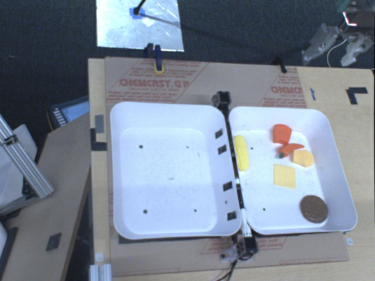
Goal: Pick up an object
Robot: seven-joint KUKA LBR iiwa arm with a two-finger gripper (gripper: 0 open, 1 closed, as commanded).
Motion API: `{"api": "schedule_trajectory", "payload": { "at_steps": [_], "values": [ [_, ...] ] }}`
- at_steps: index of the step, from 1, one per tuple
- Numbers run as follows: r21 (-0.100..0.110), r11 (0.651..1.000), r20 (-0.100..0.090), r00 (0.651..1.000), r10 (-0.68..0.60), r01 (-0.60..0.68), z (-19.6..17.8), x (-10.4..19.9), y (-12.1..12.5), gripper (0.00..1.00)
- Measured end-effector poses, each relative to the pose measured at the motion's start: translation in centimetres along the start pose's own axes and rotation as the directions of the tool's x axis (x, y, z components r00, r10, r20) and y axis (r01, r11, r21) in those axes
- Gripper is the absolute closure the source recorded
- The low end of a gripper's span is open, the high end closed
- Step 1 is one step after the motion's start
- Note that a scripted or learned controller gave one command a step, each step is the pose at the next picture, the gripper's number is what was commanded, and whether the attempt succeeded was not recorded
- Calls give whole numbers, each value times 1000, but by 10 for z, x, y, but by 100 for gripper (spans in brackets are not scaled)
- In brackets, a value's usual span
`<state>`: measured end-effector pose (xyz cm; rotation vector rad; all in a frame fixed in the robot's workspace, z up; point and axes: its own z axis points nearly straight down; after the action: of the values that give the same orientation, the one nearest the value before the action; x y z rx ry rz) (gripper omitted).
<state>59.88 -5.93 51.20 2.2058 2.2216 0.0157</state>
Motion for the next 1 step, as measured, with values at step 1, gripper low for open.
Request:
{"api": "schedule_trajectory", "payload": {
  "at_steps": [1],
  "values": [
    [8,1000,2,1000,7,-7,-25,-22,21,0]
  ]
}}
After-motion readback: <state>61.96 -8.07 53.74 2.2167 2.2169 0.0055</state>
